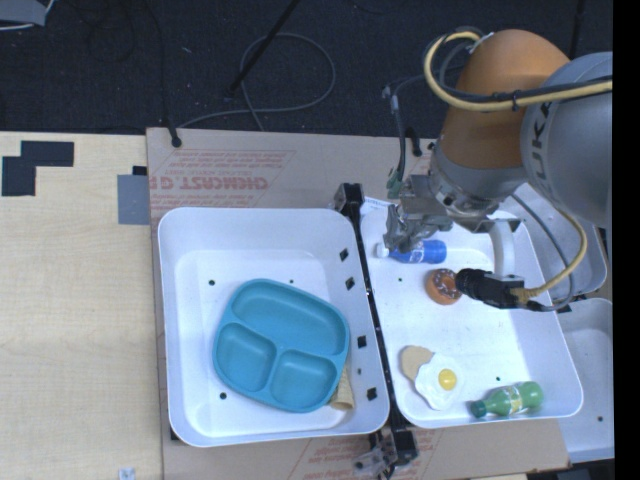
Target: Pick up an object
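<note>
Bench: two white bins side by side on a cardboard sheet, mid-frame.

Arm: enters from the upper right, with its orange band over the top of the right bin.

Gripper: down in the upper left corner of the right bin, close to the divider between the bins. Jaw state: cannot tell, because the wrist hardware covers it from this angle.

Blue bottle: lying on its side on the bin floor, just to the right of the gripper and at least very near it. Contact cannot be confirmed. It is not seen to be held.

Other contents of the right bin:
- Donut: just below the blue bottle, apart from it.
- Tan slice: lower centre of the bin.
- Fried egg: overlapping the lower edge of the tan slice.
- Green bottle: on its side in the lower right corner, near the egg but not touching it.

Left bin: a blue divided tray lies flat, tilted diagonally, and takes up most of the floor. A tan piece pokes out from under the tray's lower right edge, against the bin wall.
</note>
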`<state>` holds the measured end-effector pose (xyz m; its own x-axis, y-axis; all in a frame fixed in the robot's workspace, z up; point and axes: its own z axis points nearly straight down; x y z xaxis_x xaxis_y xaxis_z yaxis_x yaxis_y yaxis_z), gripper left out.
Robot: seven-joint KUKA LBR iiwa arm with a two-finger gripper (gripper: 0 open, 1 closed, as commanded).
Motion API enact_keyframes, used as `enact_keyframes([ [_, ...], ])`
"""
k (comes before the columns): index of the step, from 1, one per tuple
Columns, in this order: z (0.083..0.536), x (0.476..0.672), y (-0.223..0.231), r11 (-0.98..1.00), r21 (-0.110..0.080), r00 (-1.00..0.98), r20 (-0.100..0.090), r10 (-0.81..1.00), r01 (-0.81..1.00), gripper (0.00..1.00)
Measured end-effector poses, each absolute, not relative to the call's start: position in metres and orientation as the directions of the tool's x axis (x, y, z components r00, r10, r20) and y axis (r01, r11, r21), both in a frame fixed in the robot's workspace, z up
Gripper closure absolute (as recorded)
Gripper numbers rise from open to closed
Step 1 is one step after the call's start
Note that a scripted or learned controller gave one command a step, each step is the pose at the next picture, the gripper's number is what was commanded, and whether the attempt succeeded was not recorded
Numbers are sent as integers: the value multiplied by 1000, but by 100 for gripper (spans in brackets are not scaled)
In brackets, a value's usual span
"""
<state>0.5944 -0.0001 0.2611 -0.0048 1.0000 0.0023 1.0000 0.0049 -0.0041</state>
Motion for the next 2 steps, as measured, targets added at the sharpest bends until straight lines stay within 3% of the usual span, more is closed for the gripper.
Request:
enact_keyframes([
  [2,227,602,110,5,-4,-5,1,1000,1000,100],
])
